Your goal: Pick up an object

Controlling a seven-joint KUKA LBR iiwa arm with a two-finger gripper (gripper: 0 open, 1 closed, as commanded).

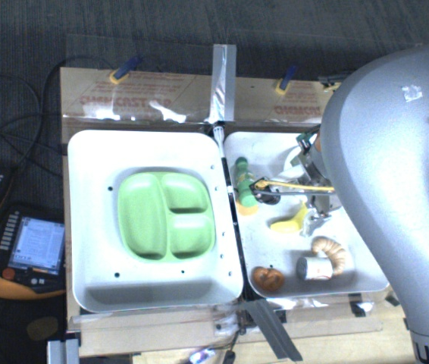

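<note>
Dark carpet surrounds bench. Right bin (366, 279) holds a green cylinder (241, 180), yellow piece (290, 220), brown ball (268, 279). Gripper (309, 174) sits low there; cannot tell its state. Advice: centre on one item, clear of neighbours.

Dark grey carpet floor (123, 14) around a cardboard-topped bench (161, 97).
</note>
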